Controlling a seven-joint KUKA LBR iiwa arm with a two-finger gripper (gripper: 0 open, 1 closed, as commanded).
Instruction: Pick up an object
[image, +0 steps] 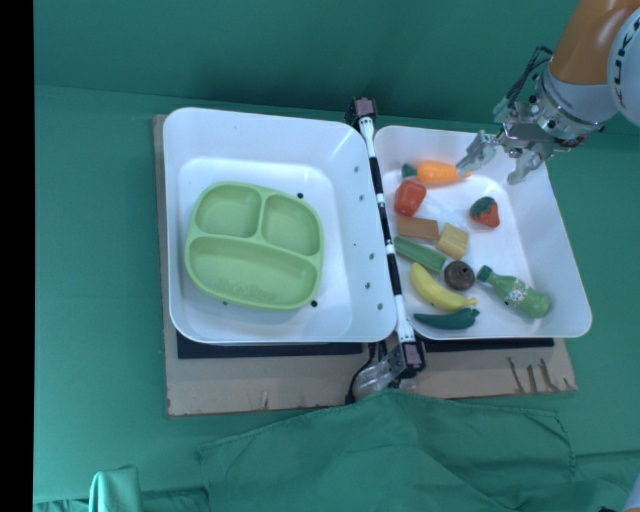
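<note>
A: The end effector (505, 153) hangs over the far right corner of the right bin (560, 255), fingers spread wide, nothing between them. One fingertip sits near the bin's far rim, the other out toward its right wall.

B: So what's closest to it?

A: The toy carrot (437, 173). It lies just to the left of the end effector and a touch nearer to us, orange body with the green top pointing left. Its long axis runs left to right, almost level across the bin, with the thin orange tip aimed right at the left finger.

B: And the strawberry?

A: The toy strawberry (485, 211) sits nearer to us than the end effector, almost straight below it in the view, clear of the other pieces. That one looks an easy target too, I'd say, since it stands apart.

B: The rest of the pile?

A: Further off, toward the near left of that bin: a red pepper (409, 197), a tan block (417, 228), a yellow cube (452, 241), a cucumber (421, 254), a banana (438, 289), a green chilli (447, 319) and a green bottle (516, 294). They crowd each other.

B: Left bin?

A: The left bin (200, 135) carries a green divided plate (254, 245), well apart from the arm.

B: So the call?

A: My guess: a short shift left and down for the carrot, with the fingers closing across its narrow width, not along its length.
</note>
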